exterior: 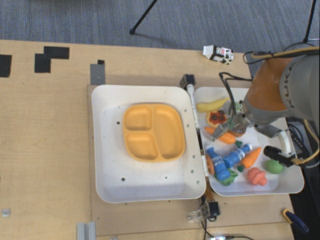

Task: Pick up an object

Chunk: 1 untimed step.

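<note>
The tool (226,130) is seen low in the right bin (295,186), among the toys near its upper middle, just above a small orange piece (228,138) and beside a red-and-orange toy (217,117). Whether its fingers are parted or closed cannot be told, since they are blurred against the clutter, and nothing can be said to be held. The step in hand is judged to be the reach and closing on one object. It would be done best if a single piece were singled out, the tool centred over it, and neighbours left untouched; crowded pieces are likely to be nudged aside.

In the right bin are counted: one yellow banana (212,104), one carrot (251,156), one green ball (273,167), one pink strawberry-like toy (256,176), and perhaps three blue pieces (227,161). In the left bin (107,134) one orange divided plate (152,132) is lying, with three compartments.
</note>
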Motion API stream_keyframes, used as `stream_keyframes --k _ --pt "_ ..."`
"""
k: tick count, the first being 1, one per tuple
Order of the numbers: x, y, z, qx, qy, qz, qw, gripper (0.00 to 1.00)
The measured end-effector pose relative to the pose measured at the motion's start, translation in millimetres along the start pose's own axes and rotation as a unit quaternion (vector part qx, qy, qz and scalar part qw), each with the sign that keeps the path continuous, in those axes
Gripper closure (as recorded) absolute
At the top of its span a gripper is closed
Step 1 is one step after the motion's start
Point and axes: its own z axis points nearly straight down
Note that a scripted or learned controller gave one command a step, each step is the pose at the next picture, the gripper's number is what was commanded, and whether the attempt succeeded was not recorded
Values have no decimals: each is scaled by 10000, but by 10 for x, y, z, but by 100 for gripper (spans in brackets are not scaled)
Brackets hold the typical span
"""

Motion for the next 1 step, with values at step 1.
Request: stream_keyframes --k 1 --pt "51 46 2 7 -1 159 9999 0"
